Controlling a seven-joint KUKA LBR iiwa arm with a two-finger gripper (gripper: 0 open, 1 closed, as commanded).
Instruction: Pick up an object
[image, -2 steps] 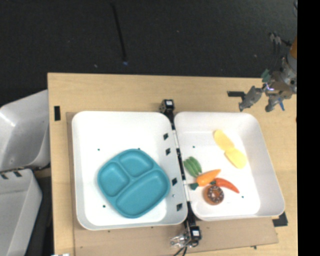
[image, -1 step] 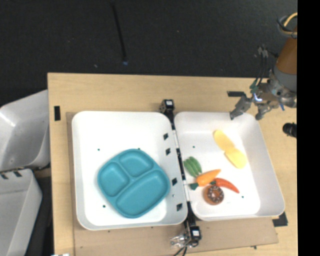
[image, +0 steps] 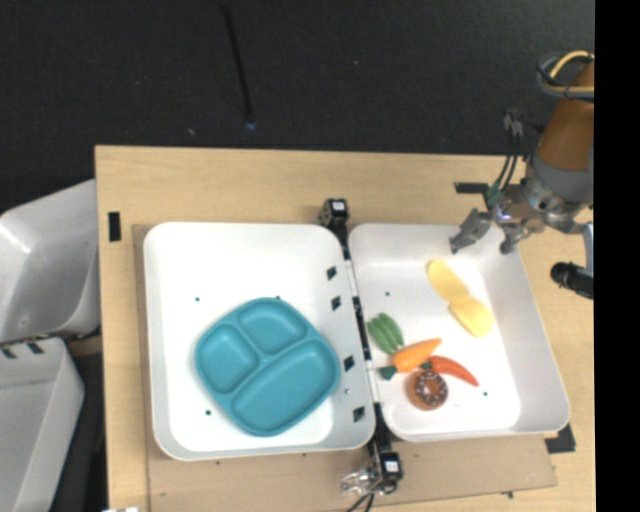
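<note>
My gripper hangs over the far right corner of the right bin, its two fingers spread open with nothing between them. Below it and toward the bin's middle lies a yellow banana-like piece. Nearer the bin's left wall sit a green vegetable, an orange carrot, a red-orange pepper and a round brown chocolate donut. All of these lie apart from the gripper.
A blue divided plate lies in the left bin. A black divider with clips runs between the bins. The arm's orange band is at the upper right. Wooden bench surrounds the bins.
</note>
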